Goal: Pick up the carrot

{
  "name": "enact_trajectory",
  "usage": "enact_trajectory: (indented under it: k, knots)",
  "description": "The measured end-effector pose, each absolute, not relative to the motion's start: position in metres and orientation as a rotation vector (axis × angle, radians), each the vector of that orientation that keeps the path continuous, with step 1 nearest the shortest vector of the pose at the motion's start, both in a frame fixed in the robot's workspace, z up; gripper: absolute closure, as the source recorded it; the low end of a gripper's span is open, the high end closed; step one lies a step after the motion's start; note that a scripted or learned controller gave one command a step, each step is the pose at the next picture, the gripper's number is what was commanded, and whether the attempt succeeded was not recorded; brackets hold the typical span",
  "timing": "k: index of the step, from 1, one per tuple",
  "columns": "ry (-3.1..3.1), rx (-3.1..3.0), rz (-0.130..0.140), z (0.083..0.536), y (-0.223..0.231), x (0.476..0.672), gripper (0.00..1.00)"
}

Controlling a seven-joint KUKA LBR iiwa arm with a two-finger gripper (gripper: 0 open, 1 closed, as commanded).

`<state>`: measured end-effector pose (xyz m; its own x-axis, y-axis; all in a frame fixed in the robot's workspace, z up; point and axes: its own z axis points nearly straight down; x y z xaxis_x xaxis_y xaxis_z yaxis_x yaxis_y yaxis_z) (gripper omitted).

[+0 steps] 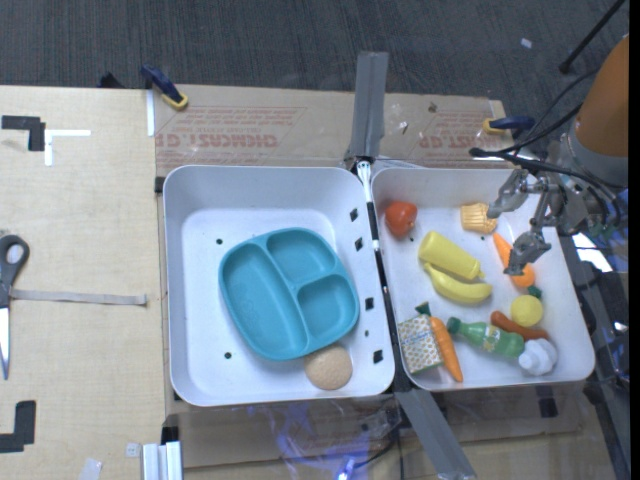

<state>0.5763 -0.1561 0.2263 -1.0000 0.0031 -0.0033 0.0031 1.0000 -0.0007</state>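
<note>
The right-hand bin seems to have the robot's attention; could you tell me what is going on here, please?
The arm's gripper hangs over the far right side of the right bin, which is crowded with toy food. Its task is to pick up a carrot, which lies near the bin's front edge beside a small carton, well away from the gripper. Nothing shows between the fingers. The left bin has a blue divided plate.

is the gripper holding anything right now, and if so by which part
Nothing is visibly held. The gripper is open above the right bin, its fingers hanging near a small orange carrot by the bin's back right, with nothing between them.
</note>
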Motion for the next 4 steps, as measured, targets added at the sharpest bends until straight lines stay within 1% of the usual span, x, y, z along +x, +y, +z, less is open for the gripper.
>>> enact_trajectory:
  k: [1, 2, 3, 4]
  knots:
    - [3.134, -0.109, -0.003, 0.094, -0.202, 0.613, 0.00]
    - [3.128, -0.116, -0.006, 0.105, -0.201, 0.615, 1.00]
    - [3.128, -0.116, -0.006, 0.105, -0.201, 0.615, 0.00]
    - [3.121, -0.119, -0.010, 0.116, -0.200, 0.617, 1.00]
